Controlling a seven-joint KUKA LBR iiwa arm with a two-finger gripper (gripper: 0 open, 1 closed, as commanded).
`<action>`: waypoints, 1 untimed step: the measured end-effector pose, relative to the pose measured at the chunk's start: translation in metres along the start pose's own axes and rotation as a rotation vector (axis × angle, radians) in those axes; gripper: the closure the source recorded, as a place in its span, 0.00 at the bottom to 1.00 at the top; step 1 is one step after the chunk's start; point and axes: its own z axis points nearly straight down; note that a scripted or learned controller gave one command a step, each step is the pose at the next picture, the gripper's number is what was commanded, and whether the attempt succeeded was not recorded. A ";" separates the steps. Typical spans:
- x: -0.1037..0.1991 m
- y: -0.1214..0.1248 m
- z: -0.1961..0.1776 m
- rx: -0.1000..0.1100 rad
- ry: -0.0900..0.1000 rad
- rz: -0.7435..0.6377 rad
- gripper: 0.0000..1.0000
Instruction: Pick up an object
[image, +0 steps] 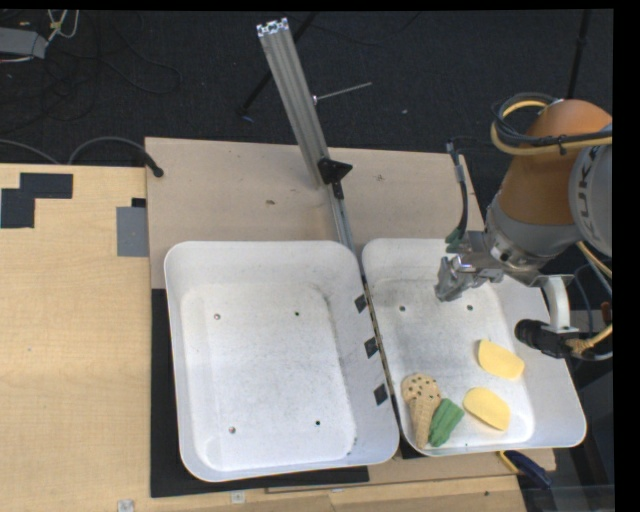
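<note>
The tool (452, 281) is a small metallic piece at the end of the grey arm, below the glossy orange band, and it hangs over the upper part of the right bin (420, 270); nothing shows beneath or in it, and whether it is open or closed cannot be told from this angle.

Both bins are shallow white trays with rounded corners and a faintly speckled, matte floor. The left bin (200, 300) shows 4 small dark dots on its floor.

4 objects lie in the lower part of the right bin, well apart from the tool. The upper yellow piece (499, 360) is a smooth, rounded oblong, its long axis running from upper left to lower right. The lower yellow piece (487, 407) is similar in shape and lies along much the same slant. The green piece (446, 422) is a glossy, tapered pod, slanting from upper right to lower left. Touching it on the left is a tan cookie (421, 397) with dark specks, elongated roughly up and down.

The bench (240, 190) is plain brown board.
</note>
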 end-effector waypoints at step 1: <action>0.044 -0.010 0.005 0.001 0.000 0.001 1.00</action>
